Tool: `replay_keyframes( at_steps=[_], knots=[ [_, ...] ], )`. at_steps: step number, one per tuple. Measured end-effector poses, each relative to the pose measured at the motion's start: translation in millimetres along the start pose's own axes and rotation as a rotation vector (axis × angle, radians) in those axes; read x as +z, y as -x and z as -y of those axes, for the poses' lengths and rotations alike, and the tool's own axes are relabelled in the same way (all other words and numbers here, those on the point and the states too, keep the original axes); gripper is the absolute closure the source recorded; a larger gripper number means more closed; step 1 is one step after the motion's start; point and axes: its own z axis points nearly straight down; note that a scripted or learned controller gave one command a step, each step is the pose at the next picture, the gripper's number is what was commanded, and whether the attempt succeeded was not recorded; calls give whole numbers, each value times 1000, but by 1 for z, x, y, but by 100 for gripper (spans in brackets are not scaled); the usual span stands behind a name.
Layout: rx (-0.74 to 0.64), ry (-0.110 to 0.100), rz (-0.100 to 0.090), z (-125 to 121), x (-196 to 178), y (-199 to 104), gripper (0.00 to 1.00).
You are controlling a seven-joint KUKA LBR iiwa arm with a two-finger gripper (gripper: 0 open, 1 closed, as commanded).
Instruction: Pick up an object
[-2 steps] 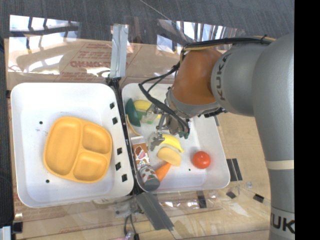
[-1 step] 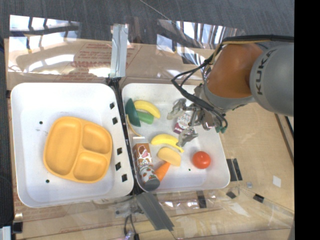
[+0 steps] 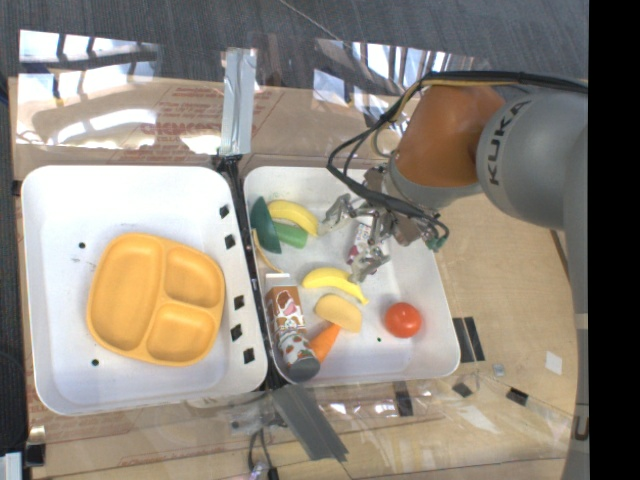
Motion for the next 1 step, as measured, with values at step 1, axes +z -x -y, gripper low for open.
replay_keyframes(
  at_steps=[1],
  knots=[
    [-191,-15,7,-73,6,40,0]
  ],
)
